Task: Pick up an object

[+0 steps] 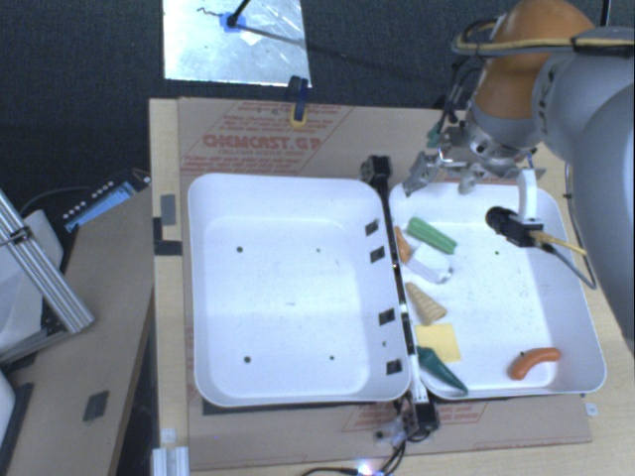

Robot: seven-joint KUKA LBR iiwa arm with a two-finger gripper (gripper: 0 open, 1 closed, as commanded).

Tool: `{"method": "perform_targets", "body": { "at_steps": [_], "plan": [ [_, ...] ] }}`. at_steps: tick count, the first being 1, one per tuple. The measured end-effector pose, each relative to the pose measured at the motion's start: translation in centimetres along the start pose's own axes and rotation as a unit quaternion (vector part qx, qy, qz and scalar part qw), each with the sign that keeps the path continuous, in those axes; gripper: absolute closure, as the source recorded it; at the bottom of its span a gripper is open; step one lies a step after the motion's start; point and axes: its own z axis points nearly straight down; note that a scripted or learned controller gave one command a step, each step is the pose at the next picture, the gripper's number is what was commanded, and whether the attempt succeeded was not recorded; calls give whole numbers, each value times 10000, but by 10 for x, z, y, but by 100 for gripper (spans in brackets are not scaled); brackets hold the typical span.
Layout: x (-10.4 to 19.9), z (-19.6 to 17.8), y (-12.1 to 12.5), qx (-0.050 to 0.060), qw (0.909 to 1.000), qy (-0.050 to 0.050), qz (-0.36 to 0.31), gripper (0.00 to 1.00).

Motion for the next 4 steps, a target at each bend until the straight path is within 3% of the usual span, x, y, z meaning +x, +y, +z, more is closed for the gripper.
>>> {"method": "perform_targets", "body": {
  "at_steps": [1,2,3,4],
  "plan": [
    [119,-27,-1,37,10000,24,-36,0],
    [215,-187,2,-37,10000,32,-33,0],
    [207,-187,2,39,10000,-1,-10,100],
    [219,-327,-53,-13,10000,28,-1,100]
  ]
}}
